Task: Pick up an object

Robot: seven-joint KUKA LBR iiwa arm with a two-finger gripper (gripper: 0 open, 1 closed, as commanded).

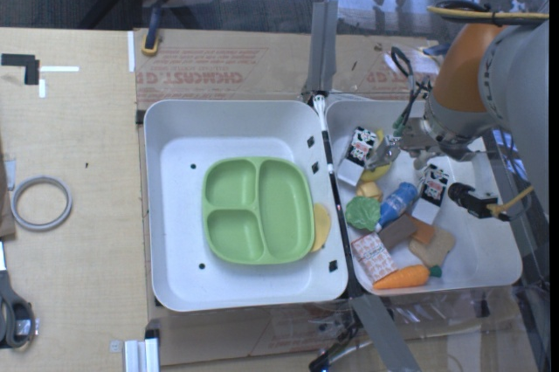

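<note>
Two white bins (166,213) sit on the desk; whether the jaws are released or clenched cannot be told, with a cow-print carton (362,147) just beside them.

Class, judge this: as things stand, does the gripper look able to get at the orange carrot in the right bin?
Probably yes. The orange carrot lies uncovered at the right white bin's near edge, beside the red-patterned packet, and the gripper hovers over that bin.
</note>
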